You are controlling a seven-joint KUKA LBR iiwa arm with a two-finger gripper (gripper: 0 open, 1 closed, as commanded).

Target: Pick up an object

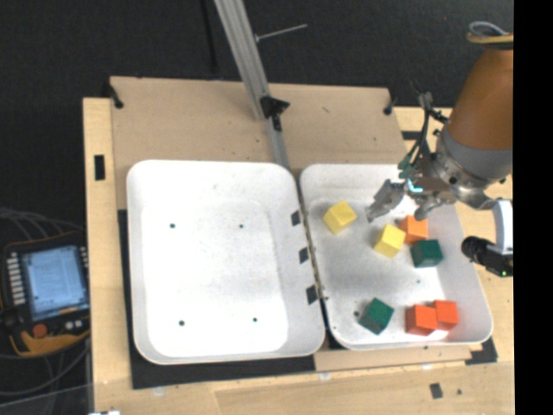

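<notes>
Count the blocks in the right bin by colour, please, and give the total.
Yellow blocks: 2
Orange blocks: 3
Green blocks: 2
Total: 7

- Clearly a robotics lab, set up for grasping trials rather than a home or shop.
- Plain wooden counter (99, 258) on dark carpeted floor, bare of any domestic clutter.
- Two shallow white bins (216, 258) side by side, the right one strewn with small coloured test cubes (340, 217) in yellow, green and orange.
- Grey industrial arm with an orange band (484, 85) reaching in from the right.
- Slanted aluminium mounting rail (246, 50) bolted behind the bins.
- Handheld control pendant with lit screen (50, 279) and trailing cables at the left.
</notes>
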